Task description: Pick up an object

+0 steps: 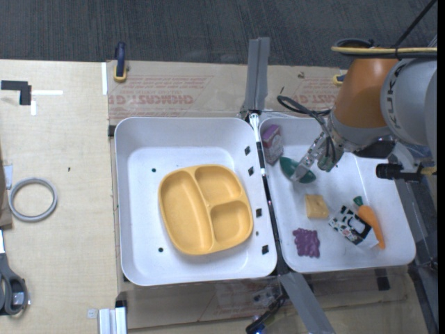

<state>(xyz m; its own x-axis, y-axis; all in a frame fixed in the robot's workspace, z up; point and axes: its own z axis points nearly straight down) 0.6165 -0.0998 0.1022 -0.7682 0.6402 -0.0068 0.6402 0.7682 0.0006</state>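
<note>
The right bin [389, 256] holds several small objects. A teal rounded piece [293, 167] lies near its left wall, below a purple-grey item [271, 139]. My gripper [314, 164] hangs over the bin's upper middle, tilted down to the left. Its fingers are open, and the lower fingertip [306, 167] is right at the teal piece's right edge. Nothing shows between the fingers. Lower in the bin lie a tan block [316, 206], a purple knobbly piece [306, 242], a black-and-white patterned item [348, 225] and an orange carrot [369, 219].
The left bin [132, 186] holds a yellow divided plate [206, 209]. A grey divider post [257, 75] stands between the bins at the back. On the bench to the left lie a grey tape ring [31, 199] and scissors [10, 291].
</note>
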